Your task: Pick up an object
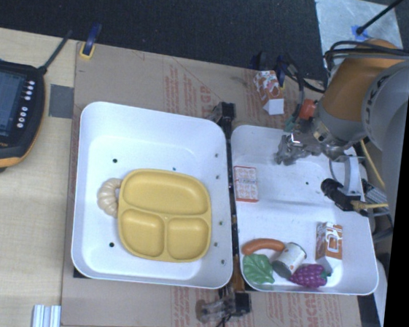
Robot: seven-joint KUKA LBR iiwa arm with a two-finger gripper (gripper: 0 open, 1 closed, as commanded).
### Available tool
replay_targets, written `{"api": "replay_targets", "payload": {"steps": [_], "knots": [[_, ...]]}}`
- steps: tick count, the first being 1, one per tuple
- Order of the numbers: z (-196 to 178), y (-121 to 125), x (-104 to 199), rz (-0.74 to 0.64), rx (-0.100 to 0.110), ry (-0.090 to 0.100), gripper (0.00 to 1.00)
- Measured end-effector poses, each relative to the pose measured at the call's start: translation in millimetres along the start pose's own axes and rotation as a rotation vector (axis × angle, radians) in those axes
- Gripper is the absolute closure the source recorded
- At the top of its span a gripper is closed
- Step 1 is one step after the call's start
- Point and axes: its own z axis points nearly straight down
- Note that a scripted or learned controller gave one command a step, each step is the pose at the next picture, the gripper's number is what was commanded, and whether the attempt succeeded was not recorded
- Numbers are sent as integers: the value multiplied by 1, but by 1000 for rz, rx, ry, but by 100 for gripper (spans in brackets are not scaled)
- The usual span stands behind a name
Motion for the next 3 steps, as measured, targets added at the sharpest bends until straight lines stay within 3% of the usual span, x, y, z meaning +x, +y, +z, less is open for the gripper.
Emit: {"api": "replay_targets", "payload": {"steps": [3], "knots": [[-31,0,-3,-4,4,-2,100]]}}
